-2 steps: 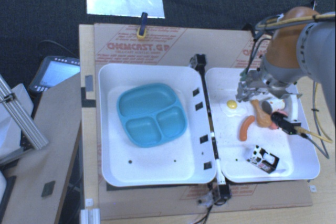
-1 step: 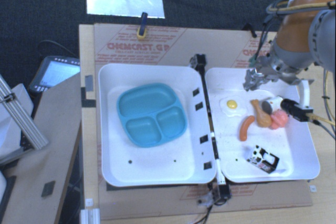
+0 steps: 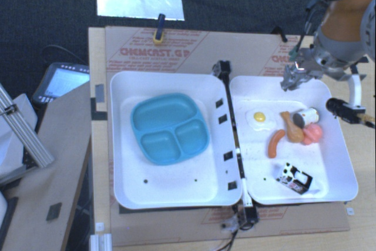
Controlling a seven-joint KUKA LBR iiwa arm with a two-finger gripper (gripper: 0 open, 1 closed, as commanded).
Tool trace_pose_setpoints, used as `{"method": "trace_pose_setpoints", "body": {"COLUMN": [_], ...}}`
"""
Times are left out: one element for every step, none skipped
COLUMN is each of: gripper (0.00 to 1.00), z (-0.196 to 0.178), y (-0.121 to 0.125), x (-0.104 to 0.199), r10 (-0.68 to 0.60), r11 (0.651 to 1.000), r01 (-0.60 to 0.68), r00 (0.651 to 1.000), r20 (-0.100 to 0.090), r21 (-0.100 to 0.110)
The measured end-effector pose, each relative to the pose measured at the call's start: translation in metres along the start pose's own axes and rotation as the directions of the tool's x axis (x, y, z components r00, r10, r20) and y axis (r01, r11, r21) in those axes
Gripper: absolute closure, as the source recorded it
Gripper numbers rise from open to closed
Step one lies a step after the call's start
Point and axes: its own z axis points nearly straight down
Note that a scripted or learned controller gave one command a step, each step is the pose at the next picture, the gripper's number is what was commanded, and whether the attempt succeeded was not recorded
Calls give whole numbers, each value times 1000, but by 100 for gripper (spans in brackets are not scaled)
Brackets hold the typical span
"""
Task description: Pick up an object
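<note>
Two white bins [image 3: 170,80] side by side, blue divided tray [image 3: 170,127] in the left, gripper [image 3: 292,80] over the right bin's far rim, grip state untellable, toy sausage [image 3: 275,143] nearer mid-bin, well apart, beside fried egg [image 3: 259,119], drumstick [image 3: 292,126], pink piece [image 3: 313,133]

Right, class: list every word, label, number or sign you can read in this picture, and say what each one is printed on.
"CHEMCAST GP": red print, seen reversed, on the brown board behind the left bin; reading uncertain.
More red print on the board near the gripper: partly covered, unreadable.
Screen of the tablet at left: too blurred to read.
Black-and-white toy in the right bin: markings too small to read.
</note>
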Motion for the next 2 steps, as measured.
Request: {"method": "trace_pose_setpoints", "body": {"gripper": [100,100], "z": [14,17], "y": [-1,-8], "x": [55,98], "r10": [-3,-3], "r11": [1000,1000], "r01": [3,3], "r00": [1000,1000], "r20": [-3,-3], "r21": [6,7]}}
